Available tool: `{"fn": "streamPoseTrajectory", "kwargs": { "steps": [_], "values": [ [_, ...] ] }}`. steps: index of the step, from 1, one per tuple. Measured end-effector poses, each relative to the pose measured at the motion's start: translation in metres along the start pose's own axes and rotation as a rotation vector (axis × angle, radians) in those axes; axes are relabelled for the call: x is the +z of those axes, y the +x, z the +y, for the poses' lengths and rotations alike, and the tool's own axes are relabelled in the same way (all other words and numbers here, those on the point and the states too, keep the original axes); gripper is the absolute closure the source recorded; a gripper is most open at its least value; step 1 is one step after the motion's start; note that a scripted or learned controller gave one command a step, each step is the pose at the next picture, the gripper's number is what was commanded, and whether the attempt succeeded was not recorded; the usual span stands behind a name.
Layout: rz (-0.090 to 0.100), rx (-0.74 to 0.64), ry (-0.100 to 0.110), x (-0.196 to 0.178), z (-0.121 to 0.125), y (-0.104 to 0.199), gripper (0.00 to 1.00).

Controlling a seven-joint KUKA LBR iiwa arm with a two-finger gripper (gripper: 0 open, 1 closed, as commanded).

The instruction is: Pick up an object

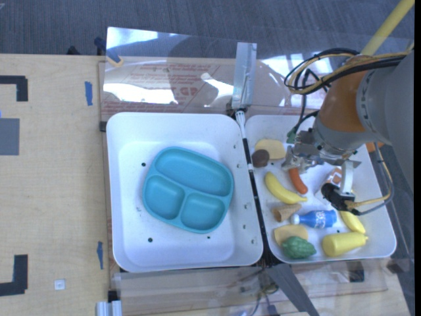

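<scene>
Objects for picking are gathered in the right bin [388, 242], while the left bin [125, 242] carries a blue divided plate [188, 189] lying flat near its middle. Both bins are set side by side on a wooden desk [49, 176], with a clear plastic sheet [171, 78] standing behind them. Along the right bin's left side a brown round item [260, 157] is seen touching a pale yellow piece [271, 149], and a banana [282, 189] lies slanted below them. An orange carrot-like piece [298, 180] lies just beside the banana. Nearer the front edge are a tan piece [285, 212], a yellow block [290, 233] and a green leafy item [298, 247]. A blue bottle [318, 218] lies on its side in the middle. Further right, a yellow item [343, 243] and a smaller yellow one [353, 222] are seen. The gripper [304, 157] is placed low over the bin, just above the carrot-like piece; whether its jaws are apart or together cannot be told, and nothing is seen between them.
</scene>
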State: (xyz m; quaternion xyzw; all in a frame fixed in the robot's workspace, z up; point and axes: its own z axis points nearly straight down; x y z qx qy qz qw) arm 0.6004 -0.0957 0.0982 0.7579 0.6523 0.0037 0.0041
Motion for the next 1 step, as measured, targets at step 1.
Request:
{"fn": "streamPoseTrajectory", "kwargs": {
  "steps": [1],
  "values": [
    [0.001,0.050,0.006,-0.0915,-0.0112,0.0414,1.00]
  ]
}}
